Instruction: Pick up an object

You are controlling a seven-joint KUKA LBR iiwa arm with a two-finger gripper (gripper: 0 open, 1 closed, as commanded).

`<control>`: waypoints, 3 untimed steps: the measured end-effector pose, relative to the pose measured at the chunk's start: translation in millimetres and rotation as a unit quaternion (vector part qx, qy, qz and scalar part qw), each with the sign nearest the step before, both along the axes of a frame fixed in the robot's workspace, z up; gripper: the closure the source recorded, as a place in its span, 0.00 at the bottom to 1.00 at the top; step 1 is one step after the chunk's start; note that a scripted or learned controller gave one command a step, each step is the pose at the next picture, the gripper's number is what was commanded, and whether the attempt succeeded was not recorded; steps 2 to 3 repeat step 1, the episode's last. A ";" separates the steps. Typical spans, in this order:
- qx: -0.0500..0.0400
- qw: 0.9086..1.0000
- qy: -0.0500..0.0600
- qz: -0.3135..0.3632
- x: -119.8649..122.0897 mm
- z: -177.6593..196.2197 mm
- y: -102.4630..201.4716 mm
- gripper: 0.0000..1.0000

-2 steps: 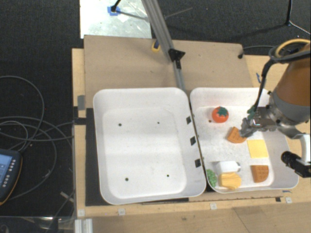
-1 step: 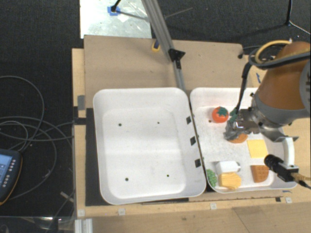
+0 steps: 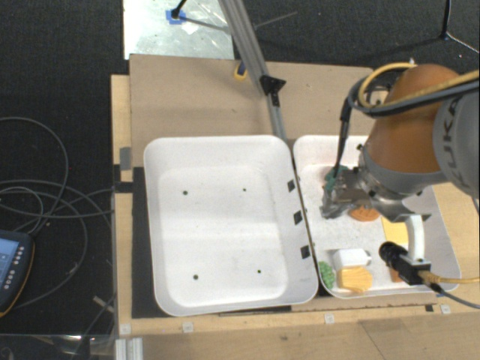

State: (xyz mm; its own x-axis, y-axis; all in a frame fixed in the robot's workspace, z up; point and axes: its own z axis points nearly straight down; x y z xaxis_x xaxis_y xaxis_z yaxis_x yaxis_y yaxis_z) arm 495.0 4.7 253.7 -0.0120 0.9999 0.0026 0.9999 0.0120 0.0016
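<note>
Rightward, bin [image 3: 315, 156] holds yellow block [image 3: 355, 278].

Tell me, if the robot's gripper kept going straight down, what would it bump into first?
Probably the white floor of the right bin. The gripper points down over a bare patch there, with an orange object just beside it. Depth is hard to judge from this slanted view.

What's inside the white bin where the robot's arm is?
In the right bin lie a white block, a yellow piece, something green and something orange. The gripper reaches in there too. The arm covers the bin's far right part.
</note>
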 end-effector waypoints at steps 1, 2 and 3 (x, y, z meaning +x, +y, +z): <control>0.000 1.000 0.000 0.000 0.9 0.8 56.7 1.00; 0.000 1.000 0.000 0.000 0.9 0.8 56.7 1.00; 0.000 1.000 0.000 0.000 0.9 0.8 56.7 1.00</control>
